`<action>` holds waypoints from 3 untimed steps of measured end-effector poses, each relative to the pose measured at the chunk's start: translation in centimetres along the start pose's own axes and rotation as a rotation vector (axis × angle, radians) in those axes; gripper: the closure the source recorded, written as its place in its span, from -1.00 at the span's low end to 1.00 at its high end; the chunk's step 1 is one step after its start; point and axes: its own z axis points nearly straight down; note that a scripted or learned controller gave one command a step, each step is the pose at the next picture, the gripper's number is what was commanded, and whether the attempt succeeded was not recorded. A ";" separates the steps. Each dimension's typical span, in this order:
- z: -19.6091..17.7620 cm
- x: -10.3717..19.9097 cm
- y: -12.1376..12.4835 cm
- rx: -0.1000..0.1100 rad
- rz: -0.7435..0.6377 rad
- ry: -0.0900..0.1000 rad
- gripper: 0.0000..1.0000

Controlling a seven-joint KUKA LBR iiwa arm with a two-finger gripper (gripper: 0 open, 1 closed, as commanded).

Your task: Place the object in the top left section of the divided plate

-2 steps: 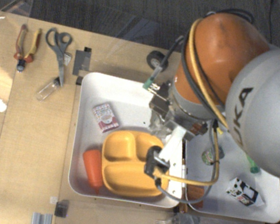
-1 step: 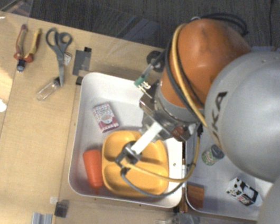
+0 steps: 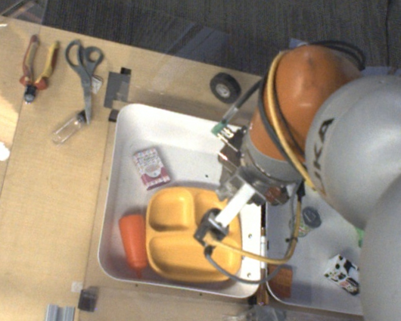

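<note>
**A:** Where is the divided plate?

**B:** The yellow divided plate (image 3: 176, 209) lies in the left bin (image 3: 132, 136), toward its lower right part. Its top left section is bare.

**A:** And the object to go in it?

**B:** Two loose things share that bin, and I cannot tell which is meant. An orange carrot-shaped piece (image 3: 133, 240) lies on the bin floor, touching the plate's left rim. A small pink-and-white packet (image 3: 151, 168) lies flat just above the plate's upper left corner, apart from it.

**A:** What about the pincer?

**B:** The gripper (image 3: 238, 172) hangs over the plate's upper right edge, under the orange-banded wrist. The arm's bulk covers it, so I cannot tell how far open it is, or whether it has hold of anything.

**A:** And further out?

**B:** In the right bin (image 3: 315, 295) there is a black-and-white toy (image 3: 342, 273), with a brown thing (image 3: 280, 281) in the near left corner. On the bench to the left lie grey-handled scissors (image 3: 85, 74) and red-handled pliers (image 3: 37, 65). A black roll (image 3: 225, 86) sits just behind the left bin.
</note>
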 end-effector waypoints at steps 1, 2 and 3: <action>3.4 1.1 -3.1 -0.001 -0.471 0.002 1.00; 12.5 7.3 -7.0 0.002 -0.327 0.000 1.00; 1.9 7.4 -7.0 -0.001 -0.185 0.004 1.00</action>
